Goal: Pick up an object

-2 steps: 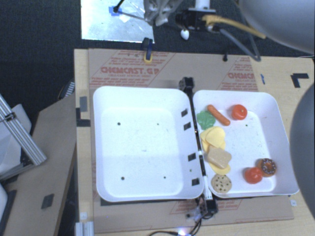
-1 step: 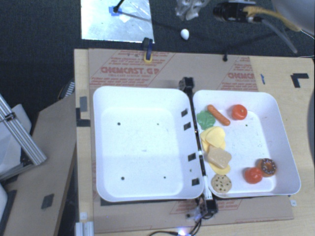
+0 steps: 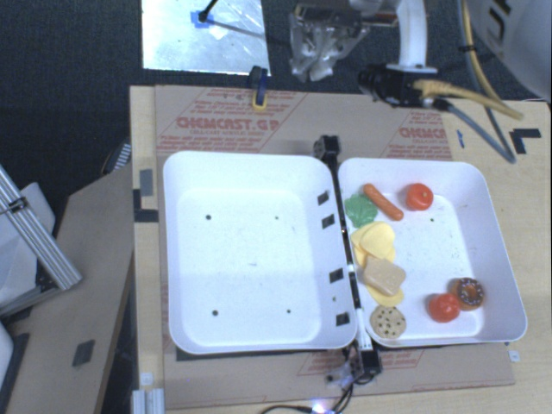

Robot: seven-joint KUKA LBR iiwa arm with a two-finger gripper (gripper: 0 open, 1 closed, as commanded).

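Two white bins (side by side), cardboard-topped bench — dk carpet

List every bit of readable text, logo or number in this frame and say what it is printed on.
"CHEMCAST GP", red, on the protective sheet under the bins, left of the clamp.
The same red print repeated on the sheet's right part: too blurred to read.
Dark letters on the white robot body, top right: cut off, unreadable.

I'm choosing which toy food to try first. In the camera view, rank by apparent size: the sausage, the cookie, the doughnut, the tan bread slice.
Largest to smallest as they look:
1. tan bread slice
2. sausage, long but thin
3. cookie
4. doughnut
Cookie and doughnut look close, so that order is unsure.
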